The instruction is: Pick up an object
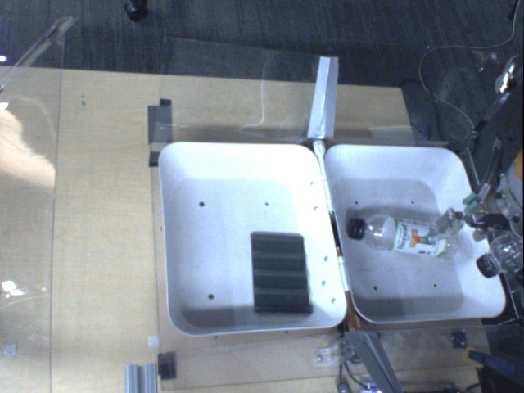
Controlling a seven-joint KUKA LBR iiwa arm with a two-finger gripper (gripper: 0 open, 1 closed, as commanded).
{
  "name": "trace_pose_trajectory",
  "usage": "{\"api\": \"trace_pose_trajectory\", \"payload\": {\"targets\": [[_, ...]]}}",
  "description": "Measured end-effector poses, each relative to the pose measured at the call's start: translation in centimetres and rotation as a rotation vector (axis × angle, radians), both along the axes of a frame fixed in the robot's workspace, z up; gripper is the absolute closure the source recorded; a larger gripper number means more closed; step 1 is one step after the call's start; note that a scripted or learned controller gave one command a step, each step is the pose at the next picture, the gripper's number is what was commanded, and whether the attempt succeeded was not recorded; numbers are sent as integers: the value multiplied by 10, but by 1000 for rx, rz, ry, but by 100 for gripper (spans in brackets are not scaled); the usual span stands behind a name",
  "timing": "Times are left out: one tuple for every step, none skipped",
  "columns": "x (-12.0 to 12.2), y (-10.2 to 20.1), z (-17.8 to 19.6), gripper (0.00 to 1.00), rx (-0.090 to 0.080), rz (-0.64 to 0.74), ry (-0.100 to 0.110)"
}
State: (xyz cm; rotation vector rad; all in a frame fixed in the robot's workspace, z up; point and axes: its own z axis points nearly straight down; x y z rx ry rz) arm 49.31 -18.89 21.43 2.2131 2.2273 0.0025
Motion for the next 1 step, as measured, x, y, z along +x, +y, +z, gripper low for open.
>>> {"api": "trace_pose_trajectory", "payload": {"targets": [[-4,6,42,0,-1,15,-4]]}}
